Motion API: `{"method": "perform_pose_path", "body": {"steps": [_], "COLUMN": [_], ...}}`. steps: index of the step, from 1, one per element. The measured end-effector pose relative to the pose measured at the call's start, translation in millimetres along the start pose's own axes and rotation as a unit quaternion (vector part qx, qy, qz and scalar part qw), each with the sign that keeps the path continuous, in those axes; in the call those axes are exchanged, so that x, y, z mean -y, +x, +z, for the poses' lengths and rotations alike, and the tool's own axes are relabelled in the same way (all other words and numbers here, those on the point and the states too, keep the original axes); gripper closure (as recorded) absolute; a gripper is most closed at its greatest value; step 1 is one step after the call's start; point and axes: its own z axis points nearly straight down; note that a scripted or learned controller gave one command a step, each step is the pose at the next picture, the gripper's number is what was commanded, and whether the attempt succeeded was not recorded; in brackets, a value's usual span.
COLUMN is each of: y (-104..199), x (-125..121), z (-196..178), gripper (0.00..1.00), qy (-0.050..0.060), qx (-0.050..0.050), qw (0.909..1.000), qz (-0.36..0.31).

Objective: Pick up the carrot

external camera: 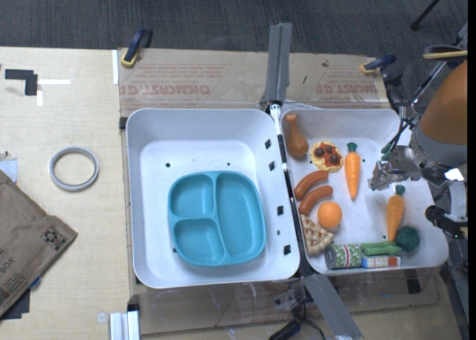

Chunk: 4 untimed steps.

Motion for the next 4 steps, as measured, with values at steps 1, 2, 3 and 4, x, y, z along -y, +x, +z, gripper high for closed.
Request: {"method": "perform_pose_path", "body": {"steps": [1,2,3,4], "y": [0.0,3.4,3.4,33.7], "x": [-0.2,-70.1,-70.5,-91.5], "z": [-0.3,26.7,17.2,-61.5], "gripper": [0.0,0.0,1.0,1.0], "qy": [0.0,-0.001,-0.001,-0.001], "qx": [0.0,0.0,0.001,0.001], "qw": [1.0,0.9991,0.9992,0.9973], "qz": [0.0,0.042,0.04,0.073]}}
